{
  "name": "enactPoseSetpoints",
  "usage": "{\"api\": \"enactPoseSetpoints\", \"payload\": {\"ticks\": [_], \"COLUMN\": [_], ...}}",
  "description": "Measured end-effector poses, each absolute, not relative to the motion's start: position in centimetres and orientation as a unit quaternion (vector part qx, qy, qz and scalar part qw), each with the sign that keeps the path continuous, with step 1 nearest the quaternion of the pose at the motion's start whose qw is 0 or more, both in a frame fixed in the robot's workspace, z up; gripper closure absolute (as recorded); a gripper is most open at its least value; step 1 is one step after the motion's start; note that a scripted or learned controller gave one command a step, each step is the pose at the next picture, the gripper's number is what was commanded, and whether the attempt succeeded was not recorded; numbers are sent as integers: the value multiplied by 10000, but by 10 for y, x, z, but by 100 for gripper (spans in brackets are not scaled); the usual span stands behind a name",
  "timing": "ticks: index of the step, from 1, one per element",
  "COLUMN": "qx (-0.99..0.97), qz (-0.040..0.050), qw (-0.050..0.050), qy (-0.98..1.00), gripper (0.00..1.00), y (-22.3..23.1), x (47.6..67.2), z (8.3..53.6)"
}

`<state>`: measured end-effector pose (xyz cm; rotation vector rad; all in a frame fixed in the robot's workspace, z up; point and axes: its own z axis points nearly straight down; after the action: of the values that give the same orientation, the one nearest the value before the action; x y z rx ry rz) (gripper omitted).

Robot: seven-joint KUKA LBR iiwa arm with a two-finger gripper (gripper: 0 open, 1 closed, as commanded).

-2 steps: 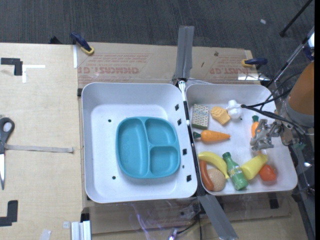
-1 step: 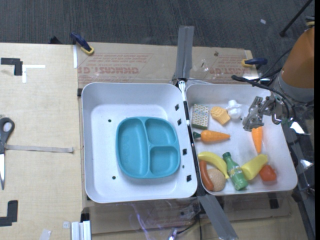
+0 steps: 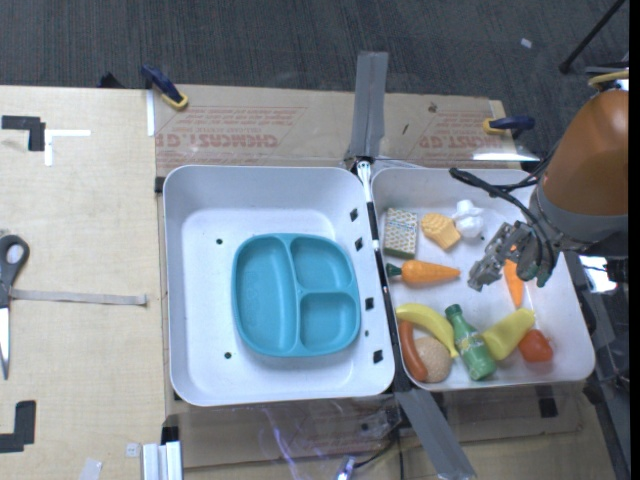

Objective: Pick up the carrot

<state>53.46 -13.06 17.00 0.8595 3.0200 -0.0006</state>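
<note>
**Clearance around gripper, right bin**

Gripper (image 3: 497, 260) hangs over the right bin (image 3: 572, 366), right of centre. To its left, the carrot (image 3: 425, 273) lies on open white floor, reachable with a bare strip between. Just beside the gripper on its right, a second orange piece (image 3: 514, 284) crowds that side. Toward the camera: banana (image 3: 428, 323), green bottle (image 3: 469, 342), yellow pepper (image 3: 510, 332) packed close, little room. Behind-left: cracker box (image 3: 401, 232), cheese wedge (image 3: 440, 230), white lump (image 3: 468, 215).
</note>
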Motion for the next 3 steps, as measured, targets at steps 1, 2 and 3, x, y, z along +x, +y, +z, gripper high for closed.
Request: {"api": "enactPoseSetpoints", "payload": {"ticks": [1,2,3], "qx": [3524,3527,3880], "qz": [0,-1,-8], "qw": [23,22,7], "qy": [9359,9357,9217], "gripper": [100,0,0], "y": [-68,-68,-98], "x": [556,556,626], "z": [238,238,137]}}
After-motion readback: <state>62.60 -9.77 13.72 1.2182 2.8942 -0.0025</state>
